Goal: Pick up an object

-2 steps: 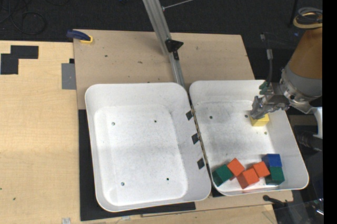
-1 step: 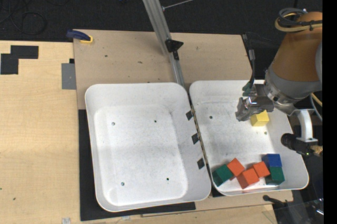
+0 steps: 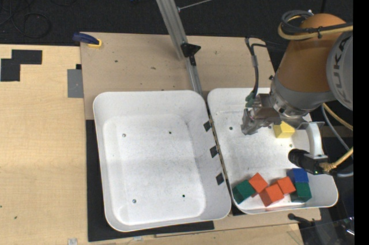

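I see a tan bench (image 3: 138, 65) against a dark floor, with two white bins side by side: the left bin (image 3: 109, 111) across the frame's centre, the right bin (image 3: 230, 100) at lower right. The arm (image 3: 311, 59) comes in from the right, and its gripper (image 3: 251, 123) hangs low over the right bin's upper half. From this angle I cannot tell whether it is open or closed, and I see nothing in it.

A yellow block (image 3: 283, 130) sits just right of the gripper. Near the bin's lower rim, well apart from the gripper, lies a cluster: green block (image 3: 244, 190), orange blocks (image 3: 271, 189), blue block (image 3: 299, 176).

I judge these blocks light, stiff and not fragile, with flat faces that suit a two-finger pinch. I would take the yellow one across two opposite sides, since it stands alone; the clustered ones leave little room for the gripper.
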Controlling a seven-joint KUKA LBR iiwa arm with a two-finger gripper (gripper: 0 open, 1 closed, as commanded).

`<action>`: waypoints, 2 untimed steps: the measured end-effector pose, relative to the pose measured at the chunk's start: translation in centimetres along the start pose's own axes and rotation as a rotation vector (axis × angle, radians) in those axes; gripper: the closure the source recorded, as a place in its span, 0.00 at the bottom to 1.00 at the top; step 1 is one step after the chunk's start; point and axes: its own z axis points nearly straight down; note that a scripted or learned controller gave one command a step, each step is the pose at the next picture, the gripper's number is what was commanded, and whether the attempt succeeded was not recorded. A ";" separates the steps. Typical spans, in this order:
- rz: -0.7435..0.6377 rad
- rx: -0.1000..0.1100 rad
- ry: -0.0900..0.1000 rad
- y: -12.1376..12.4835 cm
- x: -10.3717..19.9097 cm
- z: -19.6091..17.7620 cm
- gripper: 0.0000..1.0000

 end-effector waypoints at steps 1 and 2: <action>-0.001 0.001 0.000 -1.4 4.7 -0.3 1.00; 0.000 0.002 -0.001 -3.7 9.5 0.0 1.00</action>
